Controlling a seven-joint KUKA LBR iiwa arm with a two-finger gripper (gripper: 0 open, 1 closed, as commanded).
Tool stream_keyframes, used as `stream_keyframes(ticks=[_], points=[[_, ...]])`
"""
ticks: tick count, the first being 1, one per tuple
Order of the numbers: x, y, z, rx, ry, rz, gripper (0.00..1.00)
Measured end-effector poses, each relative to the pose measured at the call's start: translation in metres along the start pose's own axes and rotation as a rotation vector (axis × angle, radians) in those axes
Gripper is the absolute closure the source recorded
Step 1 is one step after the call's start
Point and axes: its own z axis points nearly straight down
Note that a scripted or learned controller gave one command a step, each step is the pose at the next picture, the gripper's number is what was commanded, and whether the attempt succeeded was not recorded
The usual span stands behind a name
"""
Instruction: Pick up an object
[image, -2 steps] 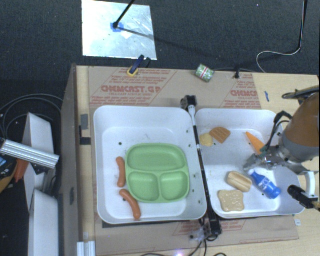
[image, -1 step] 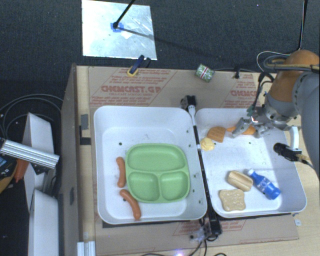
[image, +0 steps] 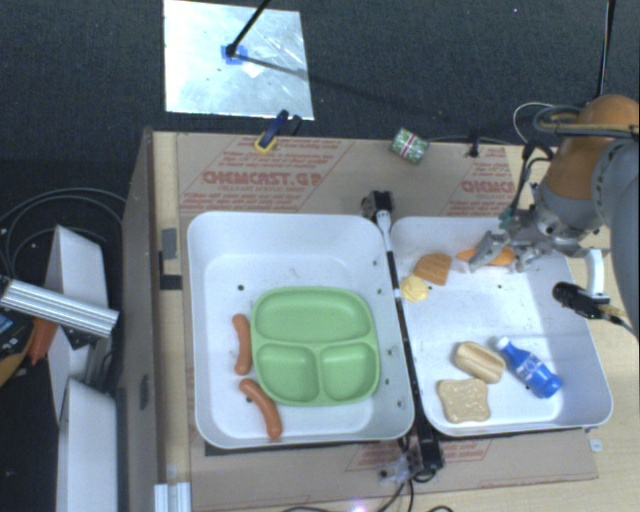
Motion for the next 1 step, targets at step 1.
stream_keyframes(ticks=[1], points=[[-0.0014,0.0001,-0.0001,0.000,0.001,0.000,0.00]])
